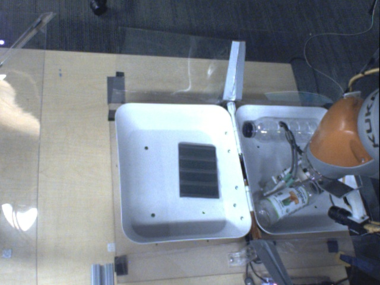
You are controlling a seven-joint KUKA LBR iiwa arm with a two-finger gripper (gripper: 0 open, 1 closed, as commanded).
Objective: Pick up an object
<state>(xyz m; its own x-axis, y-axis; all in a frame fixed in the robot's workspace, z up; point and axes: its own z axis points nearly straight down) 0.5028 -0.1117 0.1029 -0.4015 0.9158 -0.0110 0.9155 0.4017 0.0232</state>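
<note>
The worktop (pixel 65 177) carries 2 shallow white bins side by side in the middle and right of the frame. The left bin (pixel 136 159) holds a dark ribbed rectangular pad (pixel 198 170), lying flat near its centre. The right bin (pixel 267 153) holds a clear plastic bottle (pixel 273 127) with a dark cap, lying on its side along the upper wall of the bin, and a can-like container (pixel 285 202) with a green and white label, lying on its side near the lower edge of the bin. The arm (pixel 344 136) comes in from the right side of the frame, its orange band above the right bin. The hand (pixel 289 180) reaches down into the right bin, just above the labelled container and perhaps touching it; this area is crowded with cables and blurred, so I cannot tell whether the hand is released or clenched, nor whether anything is between its parts. The bottle lies apart from the hand, toward the top of the bin.
</note>
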